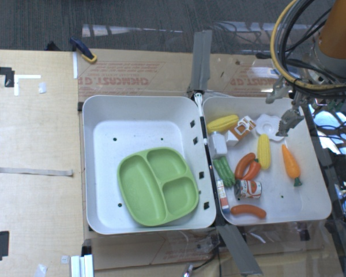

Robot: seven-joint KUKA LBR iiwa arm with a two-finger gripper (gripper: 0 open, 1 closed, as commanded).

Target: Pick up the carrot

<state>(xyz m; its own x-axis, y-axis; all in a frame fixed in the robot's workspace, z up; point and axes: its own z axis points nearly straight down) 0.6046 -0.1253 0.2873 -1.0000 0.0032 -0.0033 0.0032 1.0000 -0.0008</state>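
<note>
The gripper (284, 126) hung over the right bin (317, 209), far side; whether it was open, I couldn't tell. The carrot (290, 162) lay just nearer, free and unheld, leaf end pointing near. A corn cob (264, 150) sat close on its left. Best play: drop straight over the carrot's middle, straddling its width, clear of that cob.

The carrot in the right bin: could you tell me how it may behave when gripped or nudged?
The carrot looks like moulded plastic, so probably stiff and light. Its smooth, tapered body may slip toward the thin end under a pinch. Lying flat on the right bin floor, apart from the corn, it would likely roll if pushed sideways.
</note>
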